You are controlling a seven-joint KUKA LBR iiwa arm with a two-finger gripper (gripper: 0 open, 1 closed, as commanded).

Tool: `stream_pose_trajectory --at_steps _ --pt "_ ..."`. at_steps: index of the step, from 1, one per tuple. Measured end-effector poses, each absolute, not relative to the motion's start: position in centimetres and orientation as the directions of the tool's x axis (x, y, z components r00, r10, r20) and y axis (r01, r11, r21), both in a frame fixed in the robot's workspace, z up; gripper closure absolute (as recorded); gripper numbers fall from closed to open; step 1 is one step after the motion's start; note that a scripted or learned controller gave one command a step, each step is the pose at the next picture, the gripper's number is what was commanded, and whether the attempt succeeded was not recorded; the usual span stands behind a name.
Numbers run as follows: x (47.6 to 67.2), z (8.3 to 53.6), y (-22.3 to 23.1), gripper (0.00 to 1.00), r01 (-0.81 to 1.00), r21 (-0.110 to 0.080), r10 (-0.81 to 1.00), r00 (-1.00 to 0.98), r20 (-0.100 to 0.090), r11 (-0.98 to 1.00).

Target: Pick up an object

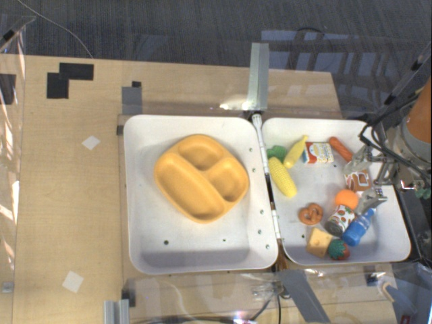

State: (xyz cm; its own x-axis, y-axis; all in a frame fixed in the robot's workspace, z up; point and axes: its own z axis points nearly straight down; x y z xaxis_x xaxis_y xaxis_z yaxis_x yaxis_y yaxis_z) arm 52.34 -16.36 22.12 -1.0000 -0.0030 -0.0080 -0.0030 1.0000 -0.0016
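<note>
Camera view: carton label seemingly unreadable.

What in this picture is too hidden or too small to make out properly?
- End effector: small metal parts in clutter; what it grips is unclear.
- Arm: cut off by the right edge.
- Small carton: label too small to read.
- Green item: partly hidden behind the corn.

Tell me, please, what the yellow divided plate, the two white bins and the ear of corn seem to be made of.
Yellow divided plate: probably molded plastic, matte; one even color, rounded compartment walls. White bins: likely plastic or coated metal, smooth with soft sheen; the look leaves this open. Ear of corn: seemingly toy plastic, slightly glossy, uniform bright yellow.
</note>
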Motion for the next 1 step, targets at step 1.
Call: stream_pose_trajectory --at_steps 1 --pt "50.81 9.06 -10.80 0.00 0.249 0.003 0.249 -0.968 -0.015 0.969"
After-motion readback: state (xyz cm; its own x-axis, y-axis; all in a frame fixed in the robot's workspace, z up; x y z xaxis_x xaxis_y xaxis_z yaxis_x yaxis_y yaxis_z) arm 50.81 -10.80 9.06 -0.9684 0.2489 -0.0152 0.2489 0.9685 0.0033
